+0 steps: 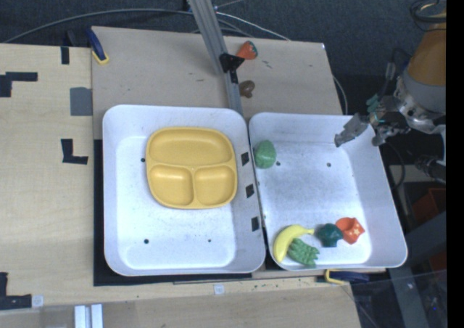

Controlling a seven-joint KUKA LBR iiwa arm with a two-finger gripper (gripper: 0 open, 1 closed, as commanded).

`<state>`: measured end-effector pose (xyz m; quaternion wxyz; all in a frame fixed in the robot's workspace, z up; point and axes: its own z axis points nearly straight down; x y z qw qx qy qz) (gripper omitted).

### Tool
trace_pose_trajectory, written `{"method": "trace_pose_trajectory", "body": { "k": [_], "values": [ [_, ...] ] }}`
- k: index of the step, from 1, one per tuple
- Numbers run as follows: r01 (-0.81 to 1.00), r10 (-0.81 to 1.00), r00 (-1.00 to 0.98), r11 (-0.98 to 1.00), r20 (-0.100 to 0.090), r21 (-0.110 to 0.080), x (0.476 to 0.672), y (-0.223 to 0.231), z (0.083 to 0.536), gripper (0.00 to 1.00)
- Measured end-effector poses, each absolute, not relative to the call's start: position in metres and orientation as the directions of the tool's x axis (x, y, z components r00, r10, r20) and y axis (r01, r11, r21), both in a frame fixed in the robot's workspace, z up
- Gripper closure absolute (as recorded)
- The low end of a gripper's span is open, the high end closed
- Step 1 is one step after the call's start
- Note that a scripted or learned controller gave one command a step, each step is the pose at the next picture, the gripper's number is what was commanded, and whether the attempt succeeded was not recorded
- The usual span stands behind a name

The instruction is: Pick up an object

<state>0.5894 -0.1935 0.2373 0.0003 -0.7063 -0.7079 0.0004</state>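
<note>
In the right bin (377, 174) a green round object (264, 153) lies at the far left. Near the front edge sit a yellow banana (286, 236), a light green bumpy piece (304, 252), a dark teal piece (329, 234) and a red-orange piece (351, 230). My gripper (360, 128) hangs over the bin's far right rim, well away from all of them. Its fingers look spread with nothing between them.
The left bin (123, 196) holds a yellow three-compartment plate (191, 165). A grey pole (206, 14) slants down to the divider between the bins. The arm's orange band (428, 58) is at the right edge. A small red object (248, 49) lies on the bench behind.
</note>
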Motion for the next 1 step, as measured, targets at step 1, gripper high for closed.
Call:
{"method": "trace_pose_trajectory", "body": {
  "k": [1],
  "values": [
    [1.0, 1.0, -0.003, 0.003, 0.0, -0.001, 0.5894, -0.1935, 0.2373, 0.0]
  ]
}}
